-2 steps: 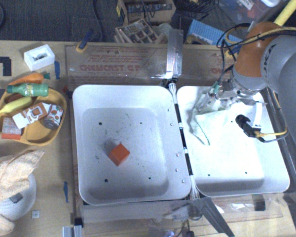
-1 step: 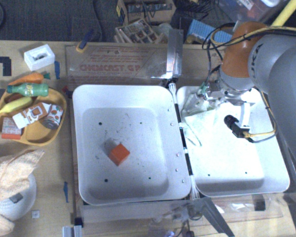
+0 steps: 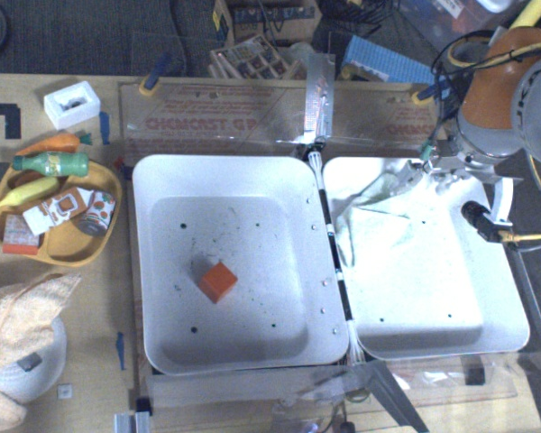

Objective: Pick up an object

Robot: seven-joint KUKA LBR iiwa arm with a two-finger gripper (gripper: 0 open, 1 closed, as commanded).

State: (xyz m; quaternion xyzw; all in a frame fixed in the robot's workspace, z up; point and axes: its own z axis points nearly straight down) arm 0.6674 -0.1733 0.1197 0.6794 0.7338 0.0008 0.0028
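Orange and small, the block (image 3: 218, 281) lay alone in the left bin (image 3: 162, 188), on the bin floor a little toward the near side. It sat turned like a diamond, with one corner pointing at the camera. It had no long side to line up with, so a grab would work best across two flat faces.

Nothing stood close to the block. Only tiny dark specks lay on the floor around it.

The right bin (image 3: 487, 332) sat just beside the left bin, their rims touching in the middle. Some clear, crinkly stuff lay in its far left part.

The claw (image 3: 437, 165) hung over the far right edge of the right bin, well apart from the block. How wide it stood could not be told, and nothing was seen in it. The block lay to the left of the claw and nearer the camera. I think the arm (image 3: 500, 79) would have to cross the middle rims and then come down.

Left of the bins, a yellow bowl (image 3: 72, 253) held toy food. Behind the bins stood a clear wall (image 3: 216, 120).
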